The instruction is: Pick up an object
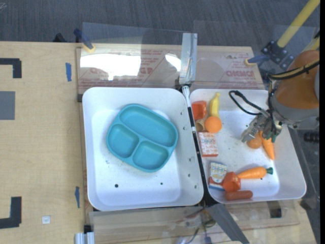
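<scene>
My gripper (257,131) hangs low in the right side of the right bin (296,183), coming off the grey arm with the orange band (299,85). Directly beneath and beside it lie a small orange piece (253,143) and a carrot (268,148); whether it touches either is unclear. Further toys lie in the same bin: a banana (215,104), an orange ball (214,124), a red piece (199,109), a small printed box (207,145), a white packet (218,171), a carrot with a green top (252,173) and a red sausage (238,195).
The left bin (92,151) holds a blue divided plate (142,137). A black cable (242,101) loops over the right bin's back part. A clear panel and a metal post (188,60) stand behind the bins. The divider rims (194,141) run between them.
</scene>
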Robot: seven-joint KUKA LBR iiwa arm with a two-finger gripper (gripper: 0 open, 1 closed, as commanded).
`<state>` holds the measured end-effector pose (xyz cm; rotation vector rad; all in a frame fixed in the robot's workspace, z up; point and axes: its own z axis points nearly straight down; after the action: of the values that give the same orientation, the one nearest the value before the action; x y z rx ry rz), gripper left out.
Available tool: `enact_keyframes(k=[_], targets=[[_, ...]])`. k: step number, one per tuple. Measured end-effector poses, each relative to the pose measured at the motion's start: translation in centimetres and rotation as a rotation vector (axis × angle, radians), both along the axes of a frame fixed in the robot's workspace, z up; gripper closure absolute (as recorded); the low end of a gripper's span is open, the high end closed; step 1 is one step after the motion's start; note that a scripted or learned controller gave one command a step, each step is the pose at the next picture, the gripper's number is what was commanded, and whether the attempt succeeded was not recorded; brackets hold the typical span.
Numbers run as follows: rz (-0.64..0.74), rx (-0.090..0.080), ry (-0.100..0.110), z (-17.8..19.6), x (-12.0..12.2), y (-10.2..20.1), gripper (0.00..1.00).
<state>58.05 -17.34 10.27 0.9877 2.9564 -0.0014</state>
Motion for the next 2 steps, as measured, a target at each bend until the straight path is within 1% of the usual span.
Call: enact_keyframes(k=[1,2], targets=[[-0.241,0.012,0.01,13.3,-0.6,5.9,1.0],[0.079,0.009,0.029,1.5,-2.5,6.4,1.0]])
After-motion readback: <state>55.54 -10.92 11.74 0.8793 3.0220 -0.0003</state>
